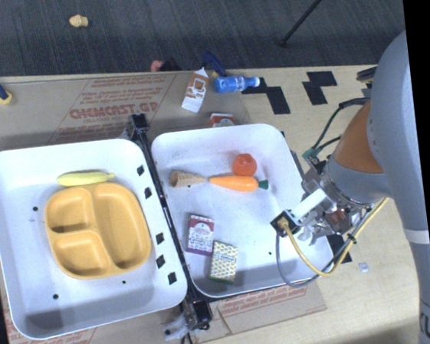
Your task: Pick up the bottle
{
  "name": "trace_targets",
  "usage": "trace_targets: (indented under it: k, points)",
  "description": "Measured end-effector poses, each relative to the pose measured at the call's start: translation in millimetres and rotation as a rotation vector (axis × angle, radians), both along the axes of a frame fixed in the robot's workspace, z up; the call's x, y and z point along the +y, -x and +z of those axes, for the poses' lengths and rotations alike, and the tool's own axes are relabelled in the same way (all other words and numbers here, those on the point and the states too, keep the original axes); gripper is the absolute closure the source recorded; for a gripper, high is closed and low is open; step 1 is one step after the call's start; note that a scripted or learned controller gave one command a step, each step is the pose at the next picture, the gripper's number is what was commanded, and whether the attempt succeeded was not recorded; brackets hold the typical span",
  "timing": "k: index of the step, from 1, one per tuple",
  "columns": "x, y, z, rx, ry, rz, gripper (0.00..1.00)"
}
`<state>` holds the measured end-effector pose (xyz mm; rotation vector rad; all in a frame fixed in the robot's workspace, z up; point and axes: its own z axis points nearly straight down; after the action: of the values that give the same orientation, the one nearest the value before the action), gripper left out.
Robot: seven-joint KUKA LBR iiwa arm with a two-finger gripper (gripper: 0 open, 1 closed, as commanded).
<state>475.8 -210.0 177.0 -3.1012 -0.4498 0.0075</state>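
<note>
At twelve o'clock, outside the bins on the surface (345, 299): bottle (234, 84), lying flat. At four o'clock, over right bin (219, 136) rim: tool (313, 224). Cannot tell its state.

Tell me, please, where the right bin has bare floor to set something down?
In the right bin, floor is bare behind the carrot and tomato, and between the carrot and the two small boxes. The front left, by the boxes, is crowded; the end effector crowds the right rim.
</note>
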Motion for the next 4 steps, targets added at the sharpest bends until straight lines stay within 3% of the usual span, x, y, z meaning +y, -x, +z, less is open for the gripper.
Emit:
trace_targets:
  k: [1,2,3,4]
  points:
    - [0.0,0.4,-12.8,0.003,-0.001,-0.079,1.0]
    - [0.8,0.2,-3.2,0.006,-0.006,-0.07,1.0]
    - [-0.3,-0.2,-2.1,0.0,0.001,-0.076,1.0]
    - [-0.1,-0.3,4.9,0.0,0.0,0.064,1.0]
